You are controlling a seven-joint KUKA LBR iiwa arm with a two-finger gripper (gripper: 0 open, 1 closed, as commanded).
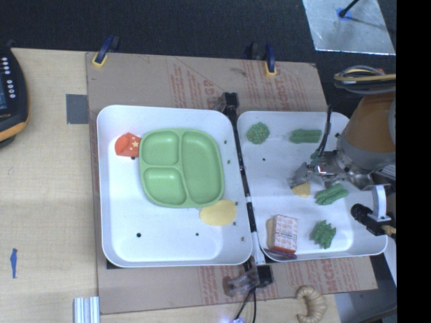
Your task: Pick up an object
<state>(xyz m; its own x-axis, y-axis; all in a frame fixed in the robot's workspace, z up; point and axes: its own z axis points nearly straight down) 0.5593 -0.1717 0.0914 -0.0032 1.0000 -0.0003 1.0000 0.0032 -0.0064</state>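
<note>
- The desk (47, 200) is pale wood, with a sheet of brown cardboard (168, 83) clamped on it beneath both bins; it stretches well away from the gripper on every side.
- The left white bin (114, 241) lies well apart from the gripper, across the divide between the bins.
- The right white bin (279, 157) is the one the arm (367, 136) reaches into, and the gripper hangs over its middle.
- A green divided plate (182, 168) sits in the left bin, far from the gripper.
- The gripper (304, 177) is metallic and points toward the left bin; whether it is wide or narrow I cannot tell.
- A snack box (283, 234) with a red and white label lies near the gripper, toward the bin's front edge.
- A yellow flat piece (219, 212) lies in the left bin, against the plate's front corner.
- A green leafy piece (331, 194) lies just beside the gripper, under the arm's wrist.
- A long green vegetable (306, 136) lies near the gripper, toward the bin's back wall.
- A green broccoli-like piece (322, 233) lies beside the snack box.
- A round green piece (258, 133) lies at the back corner.
- A red piece (127, 145) with a yellow star touches the plate's far side.
- A small yellow chunk (302, 190) lies right at the gripper's tip, apparently touching it.
</note>
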